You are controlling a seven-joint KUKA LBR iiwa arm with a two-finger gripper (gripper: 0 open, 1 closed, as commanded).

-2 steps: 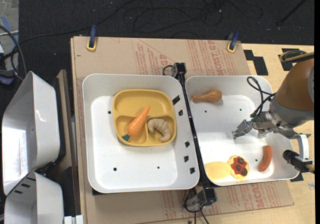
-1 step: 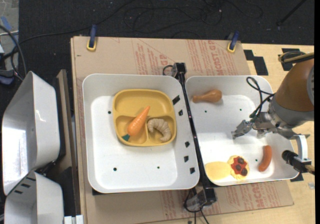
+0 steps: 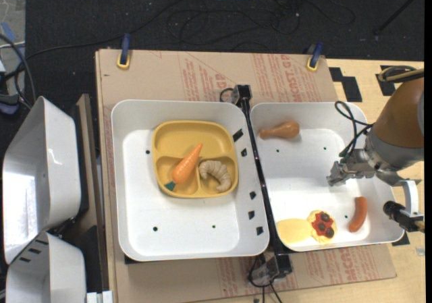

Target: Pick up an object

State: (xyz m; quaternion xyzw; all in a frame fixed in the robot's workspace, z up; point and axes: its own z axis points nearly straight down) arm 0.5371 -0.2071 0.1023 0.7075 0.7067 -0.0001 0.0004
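In the right bin, the gripper hovers above the sausage, well apart from the drumstick; I cannot tell how its jaws stand.

Red print on cardboard sheet under bins, upside down, not legible.

A brown cardboard-covered bench is carrying two shallow white bins: the left bin and, touching it along a black divider, the right bin (two yellow clamps are gripping the bench's far edge).
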